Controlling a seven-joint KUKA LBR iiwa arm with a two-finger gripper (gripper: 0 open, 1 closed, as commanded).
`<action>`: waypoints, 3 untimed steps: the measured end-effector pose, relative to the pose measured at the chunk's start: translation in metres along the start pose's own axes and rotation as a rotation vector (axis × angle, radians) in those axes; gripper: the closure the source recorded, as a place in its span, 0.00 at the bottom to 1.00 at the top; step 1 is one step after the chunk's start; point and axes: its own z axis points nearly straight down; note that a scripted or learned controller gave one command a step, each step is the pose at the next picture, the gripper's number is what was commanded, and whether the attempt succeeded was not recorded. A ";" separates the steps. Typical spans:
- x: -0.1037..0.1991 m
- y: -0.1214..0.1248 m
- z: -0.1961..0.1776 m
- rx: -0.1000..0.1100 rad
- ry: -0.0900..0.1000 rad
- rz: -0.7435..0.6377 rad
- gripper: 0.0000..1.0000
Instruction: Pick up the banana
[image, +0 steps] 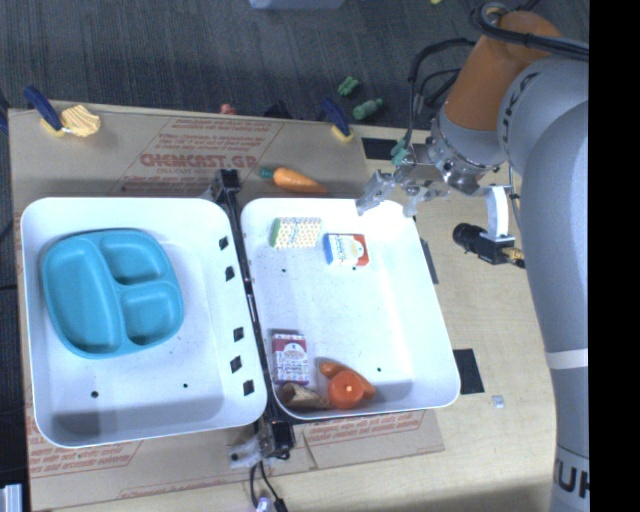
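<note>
Camera view, looking down at a slant:

- Gripper hangs over the far right corner of the right bin, at its rim. Fingers look spread apart with nothing between them.
- Arm comes in from the right, with the orange band above the wrist.
- Banana: can't identify it for certain. The best match is a dull brown-tan piece in the near left corner of the right bin. It is low and stubby, darker than a ripe yellow, and its shape is hard to read. It lies against the bin's near wall, just below a red box and touching a round orange fruit on its right. It is well apart from the gripper, at the opposite end of the bin.
- Also in the right bin, at the far end: a yellow-green patterned box and, just beside it, a small white carton with blue and red print. The carton is the item nearest the gripper.
- Left bin holds a blue divided tray, lying flat.
- On the surface, a sheet of brown cardboard sits under the bins. A carrot lies on it just beyond the right bin's far rim.
</note>
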 end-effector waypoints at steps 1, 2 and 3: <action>0.030 -0.079 0.063 0.001 0.001 -0.159 0.00; 0.142 -0.092 0.041 0.002 0.001 -0.044 0.00; 0.103 -0.140 0.035 0.000 0.000 -0.806 0.00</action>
